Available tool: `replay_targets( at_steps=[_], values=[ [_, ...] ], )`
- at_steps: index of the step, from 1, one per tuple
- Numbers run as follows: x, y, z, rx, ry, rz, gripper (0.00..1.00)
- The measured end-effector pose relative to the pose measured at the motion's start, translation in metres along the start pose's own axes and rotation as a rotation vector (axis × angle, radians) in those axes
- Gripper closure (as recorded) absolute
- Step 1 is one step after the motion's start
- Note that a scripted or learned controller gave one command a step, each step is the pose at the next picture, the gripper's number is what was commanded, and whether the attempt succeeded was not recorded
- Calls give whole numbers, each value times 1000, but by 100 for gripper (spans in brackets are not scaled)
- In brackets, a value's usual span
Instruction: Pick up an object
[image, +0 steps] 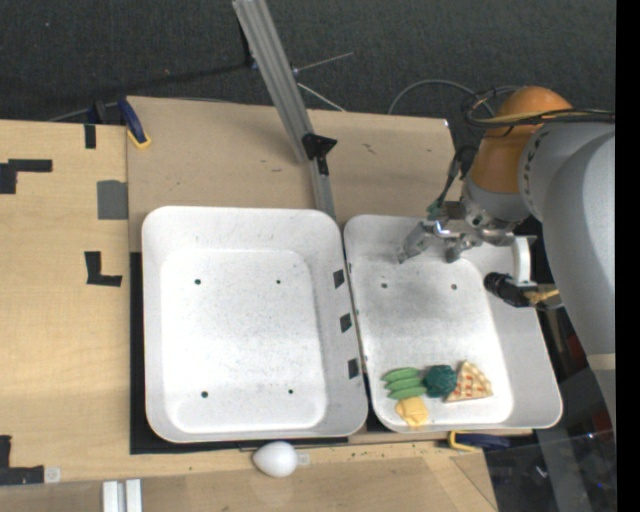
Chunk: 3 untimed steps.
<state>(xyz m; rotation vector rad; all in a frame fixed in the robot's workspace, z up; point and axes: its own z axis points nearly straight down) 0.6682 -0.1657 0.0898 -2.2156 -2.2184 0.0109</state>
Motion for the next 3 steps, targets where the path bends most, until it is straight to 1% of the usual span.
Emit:
replay_targets(
  at_steps=[1, 2, 3],
  values=[
    [1, 1, -12, -2, -1, -2, 100],
    [-6, 8, -64, -14, -1, -1, 100],
    [0, 1, -115, -14, 0, 0, 100]
  ],
)
